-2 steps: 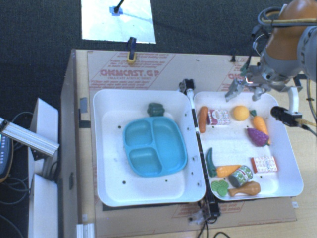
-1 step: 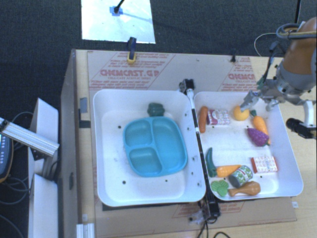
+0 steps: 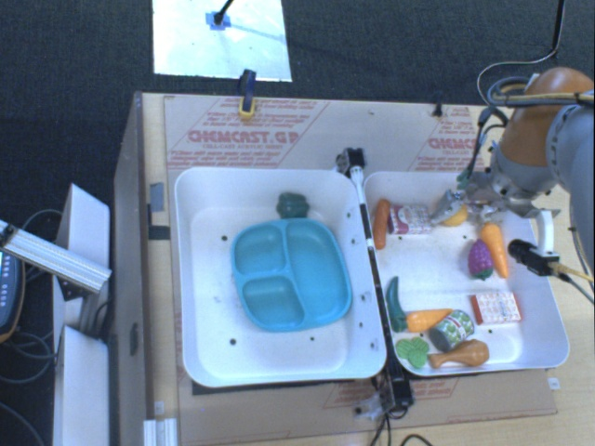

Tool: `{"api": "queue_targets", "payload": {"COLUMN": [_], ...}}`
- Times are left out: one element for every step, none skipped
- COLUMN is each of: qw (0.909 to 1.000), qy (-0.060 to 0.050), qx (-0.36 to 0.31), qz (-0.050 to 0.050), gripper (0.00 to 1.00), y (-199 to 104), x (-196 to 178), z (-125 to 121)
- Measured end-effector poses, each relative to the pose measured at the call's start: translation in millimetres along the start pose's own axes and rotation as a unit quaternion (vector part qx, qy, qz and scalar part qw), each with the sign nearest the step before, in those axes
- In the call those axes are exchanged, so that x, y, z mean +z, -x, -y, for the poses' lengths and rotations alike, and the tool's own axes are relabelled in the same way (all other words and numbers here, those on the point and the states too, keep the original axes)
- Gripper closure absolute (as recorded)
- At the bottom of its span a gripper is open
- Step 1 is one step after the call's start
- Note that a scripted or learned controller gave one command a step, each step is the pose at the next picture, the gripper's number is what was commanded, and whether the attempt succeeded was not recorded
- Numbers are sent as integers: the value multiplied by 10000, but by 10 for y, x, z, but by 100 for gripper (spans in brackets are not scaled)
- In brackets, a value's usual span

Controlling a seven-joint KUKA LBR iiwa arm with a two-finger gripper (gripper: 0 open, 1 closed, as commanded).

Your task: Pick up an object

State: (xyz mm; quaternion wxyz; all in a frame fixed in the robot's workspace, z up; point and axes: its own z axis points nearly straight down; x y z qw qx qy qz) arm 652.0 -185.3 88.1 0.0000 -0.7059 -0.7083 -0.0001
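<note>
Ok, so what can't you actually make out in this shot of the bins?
- Gripper, camera view: small and blurred over the right bin; whether it grips the yellow item beneath it is unclear.
- Arm: cut off by the right edge.
- Print on the red packet and can: too small to read.
- Green item behind the blue tray: too blurred to identify.

The blue divided plate [image 3: 290, 275] sits in the left bin [image 3: 209, 360], a dark green lump [image 3: 293, 204] just beyond its far edge. To the plate's right, past the bin wall, the right bin [image 3: 548, 337] holds toy food: a purple piece [image 3: 481, 259] beside an orange carrot [image 3: 495, 247], a can [image 3: 451, 329], a drumstick [image 3: 457, 354]. The gripper [image 3: 468, 204] hovers low over that bin's far end, by a yellow piece [image 3: 454, 216].
</note>
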Motion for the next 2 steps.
{"api": "queue_targets", "payload": {"qw": [10000,10000], "qy": [28,21], "qx": [-13,-3], "qz": [9,-3], "gripper": [100,100], "y": [3,-782], "x": [-120,-603], "z": [-17,-5]}}
